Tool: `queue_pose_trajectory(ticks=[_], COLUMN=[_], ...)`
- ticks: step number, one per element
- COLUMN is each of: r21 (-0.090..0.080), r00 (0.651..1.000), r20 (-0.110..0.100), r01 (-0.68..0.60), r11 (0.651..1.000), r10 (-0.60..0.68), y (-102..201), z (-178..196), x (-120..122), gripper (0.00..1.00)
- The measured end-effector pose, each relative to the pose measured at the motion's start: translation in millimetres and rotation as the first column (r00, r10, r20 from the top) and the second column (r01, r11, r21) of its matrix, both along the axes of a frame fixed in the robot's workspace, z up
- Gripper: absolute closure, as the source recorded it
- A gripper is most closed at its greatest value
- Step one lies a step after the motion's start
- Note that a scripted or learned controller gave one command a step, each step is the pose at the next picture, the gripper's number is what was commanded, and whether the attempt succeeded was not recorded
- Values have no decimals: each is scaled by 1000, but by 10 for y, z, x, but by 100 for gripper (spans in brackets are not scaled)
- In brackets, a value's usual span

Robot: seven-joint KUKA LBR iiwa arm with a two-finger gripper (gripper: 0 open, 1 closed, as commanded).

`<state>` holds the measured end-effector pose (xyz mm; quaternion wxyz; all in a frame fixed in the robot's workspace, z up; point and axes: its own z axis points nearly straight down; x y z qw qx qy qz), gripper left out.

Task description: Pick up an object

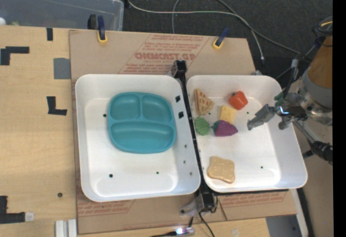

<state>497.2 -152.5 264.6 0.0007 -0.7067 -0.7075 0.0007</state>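
The right bin (289, 174) holds several toy foods: a waffle wedge (203, 102), a red-orange pepper (238, 100), a yellow cheese block (228, 114), a green broccoli piece (202, 126), a purple grape bunch (225, 128) and a slice of toast (221, 169). My gripper (271, 120) hovers over the right side of this bin, to the right of the grapes and pepper. Its fingers are spread open with nothing between them; the left fingertip (256, 121) points toward the grapes.
A teal divided plate (142, 122) lies in the left bin (92, 176). A black divider (186, 122) runs between the bins. Cables (216, 1) trail behind the bench. The right bin floor between the toast and the gripper is bare.
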Motion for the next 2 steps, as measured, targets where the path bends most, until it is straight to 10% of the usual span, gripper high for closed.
queue_pose_trajectory(ticks=[2], r21=[2], r00=[1000], r20=[-5], r01=[1], r11=[1000], r10=[-1], y=[57], z=[-1057], x=[-67], gripper=[0])
